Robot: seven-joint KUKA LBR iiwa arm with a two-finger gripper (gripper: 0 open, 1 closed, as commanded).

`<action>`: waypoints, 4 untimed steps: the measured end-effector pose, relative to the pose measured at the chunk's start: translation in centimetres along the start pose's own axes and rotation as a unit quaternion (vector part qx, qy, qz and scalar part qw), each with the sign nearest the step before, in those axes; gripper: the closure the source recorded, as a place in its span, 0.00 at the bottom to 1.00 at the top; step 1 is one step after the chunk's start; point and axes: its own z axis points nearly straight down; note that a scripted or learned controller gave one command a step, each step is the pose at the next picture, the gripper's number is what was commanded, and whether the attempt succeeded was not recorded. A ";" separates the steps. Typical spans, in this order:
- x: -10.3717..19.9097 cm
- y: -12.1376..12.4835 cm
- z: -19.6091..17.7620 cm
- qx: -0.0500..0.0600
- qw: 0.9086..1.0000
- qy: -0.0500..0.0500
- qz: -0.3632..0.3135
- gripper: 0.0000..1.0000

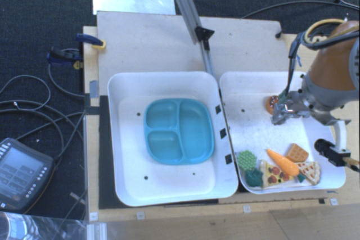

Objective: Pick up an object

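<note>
The bench carries two shallow white bins side by side. The left bin (126,177) holds a teal divided plate (179,131) lying flat near its middle. The right bin (253,84) holds the loose items: a small round reddish-brown piece (272,103) toward the far side, and a cluster along the near edge — a green ridged piece (246,159), a dark green piece (253,177), a pizza slice (273,174), an orange carrot (283,162), a brown waffle piece (296,153) and a second pizza wedge (309,172). The arm reaches in from the right with its gripper (280,112) low over the right bin's far half. The reddish-brown piece lies just to the left of the gripper tip, touching it or nearly so in this slanted view; it is not seen between the fingers, so no hold is recorded. The state of the fingers cannot be told — the metal parts merge at this size. Judgement: the round piece is the nearest candidate, and being round it offers no long axis to square up to; the move turns on a short shift left to bring it between the fingers. The carrot lies well apart on the near side, its long axis running from far-left to near-right.
</note>
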 end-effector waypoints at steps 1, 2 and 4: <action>0.3 1.2 -5.7 -0.001 1.000 0.000 -0.003 1.00; 0.3 1.3 -6.3 0.002 1.000 0.001 -0.003 1.00; 10.0 5.2 -5.4 0.002 1.000 0.002 -0.005 1.00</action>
